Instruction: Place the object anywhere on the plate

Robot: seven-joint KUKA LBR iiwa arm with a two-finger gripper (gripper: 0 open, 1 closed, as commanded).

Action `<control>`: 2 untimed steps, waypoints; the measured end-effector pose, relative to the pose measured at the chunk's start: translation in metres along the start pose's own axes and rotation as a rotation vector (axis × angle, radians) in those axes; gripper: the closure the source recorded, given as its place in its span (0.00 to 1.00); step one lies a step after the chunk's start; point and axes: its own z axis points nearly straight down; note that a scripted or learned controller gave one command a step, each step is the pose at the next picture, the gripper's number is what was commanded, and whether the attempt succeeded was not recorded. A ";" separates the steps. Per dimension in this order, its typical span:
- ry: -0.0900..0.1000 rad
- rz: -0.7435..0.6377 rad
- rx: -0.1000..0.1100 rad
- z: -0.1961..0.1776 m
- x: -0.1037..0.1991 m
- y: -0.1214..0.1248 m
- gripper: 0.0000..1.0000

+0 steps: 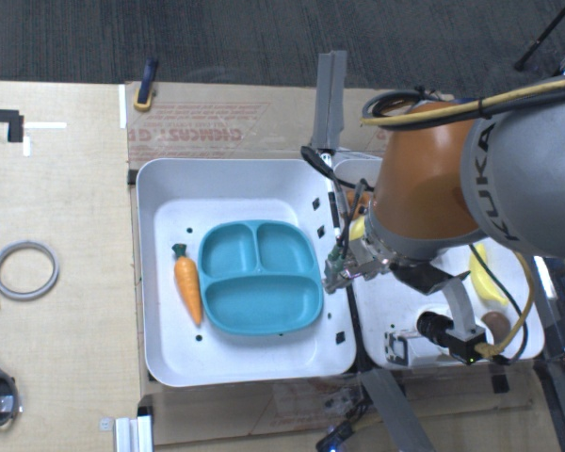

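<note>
Arm (452,182) over right bin (395,299); jaws' state perhaps hidden; plate (261,278), carrot (187,285) in left bin (160,252).

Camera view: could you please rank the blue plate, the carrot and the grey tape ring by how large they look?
1. blue plate, clearly largest.
2. and 3. carrot and grey tape ring: alike in extent, the carrot longer and the ring wider, so I leave them unranked.
</note>
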 end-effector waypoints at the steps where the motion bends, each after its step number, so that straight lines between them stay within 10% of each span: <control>1: -0.002 -0.199 -0.001 -0.024 0.065 0.032 1.00; 2: -0.003 -0.508 -0.002 -0.091 0.068 0.048 1.00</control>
